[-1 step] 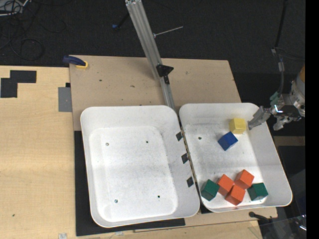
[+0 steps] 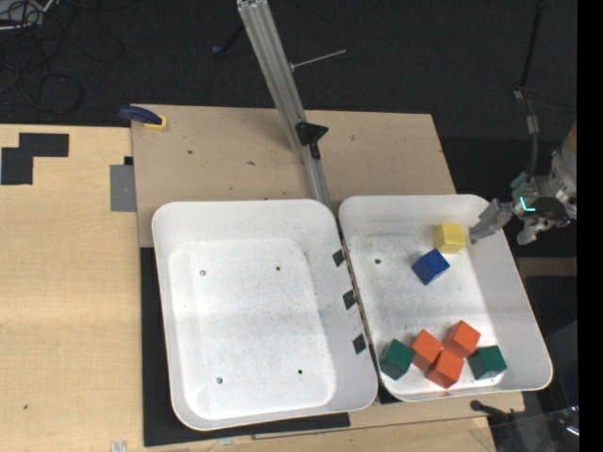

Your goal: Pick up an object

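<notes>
Gripper (image 2: pixel 510 224): at the right rim of the right bin, above its upper right corner; two fingers show, one reaching toward the yellow block and one angled down, standing spread with nothing between them.
Yellow block (image 2: pixel 451 236): in the right bin, just to the left of the gripper, close to the near fingertip; whether they touch cannot be told.
Blue block (image 2: pixel 431 266): left of the gripper and a little toward the front of the bin, just beside the yellow block.
Orange blocks (image 2: pixel 445 349): three in a cluster, well apart from the gripper, at the front of the right bin.
Green blocks (image 2: pixel 397 358): two, one at each end of the orange cluster, the other (image 2: pixel 487 362) nearer the bin's right wall.
Right bin (image 2: pixel 396 213): white, shallow, under and to the left of the gripper.
Left bin (image 2: pixel 245 318): white, far left of the gripper, touching the right bin along a seam.
Metal rail (image 2: pixel 279 78): slants up from between the bins, left of and behind the gripper.
</notes>
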Robot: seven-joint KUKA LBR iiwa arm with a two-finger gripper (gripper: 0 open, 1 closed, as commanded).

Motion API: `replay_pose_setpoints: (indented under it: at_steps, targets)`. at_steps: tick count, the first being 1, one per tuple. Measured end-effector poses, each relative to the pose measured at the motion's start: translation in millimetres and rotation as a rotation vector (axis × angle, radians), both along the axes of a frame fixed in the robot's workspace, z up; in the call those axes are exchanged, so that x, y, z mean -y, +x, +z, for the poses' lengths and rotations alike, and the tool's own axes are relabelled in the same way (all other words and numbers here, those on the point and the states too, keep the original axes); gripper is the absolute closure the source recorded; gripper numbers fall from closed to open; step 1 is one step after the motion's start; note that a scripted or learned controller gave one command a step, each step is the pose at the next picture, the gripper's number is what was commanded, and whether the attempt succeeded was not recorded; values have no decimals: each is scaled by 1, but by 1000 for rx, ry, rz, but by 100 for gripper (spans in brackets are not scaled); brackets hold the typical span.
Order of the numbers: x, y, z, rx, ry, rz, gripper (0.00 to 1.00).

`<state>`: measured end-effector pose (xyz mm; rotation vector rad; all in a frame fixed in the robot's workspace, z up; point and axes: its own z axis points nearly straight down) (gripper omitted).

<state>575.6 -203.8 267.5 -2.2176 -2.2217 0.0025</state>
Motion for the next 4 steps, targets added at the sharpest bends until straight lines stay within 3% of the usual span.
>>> replay_pose_setpoints:
  at_steps: [3,4]
  targets:
    - [1,9,-141,0,2,-5,0]
    - [2,10,-128,4,0,-8,100]
